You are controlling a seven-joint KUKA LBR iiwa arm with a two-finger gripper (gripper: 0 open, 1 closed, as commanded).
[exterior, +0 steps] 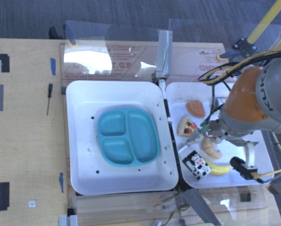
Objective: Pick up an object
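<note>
table bearing two bins, carpet behind | my tool hovering over right bin by bread; opening: cannot tell

Pale wooden worktop against dark blue-grey carpet.
Black square marks sit along the worktop's left edge, with blue tape strips and a small screwdriver nearby.

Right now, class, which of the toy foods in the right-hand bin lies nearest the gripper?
The pale tan piece, right under the gripper. The pizza slice, orange piece and banana lie farther off.
</note>
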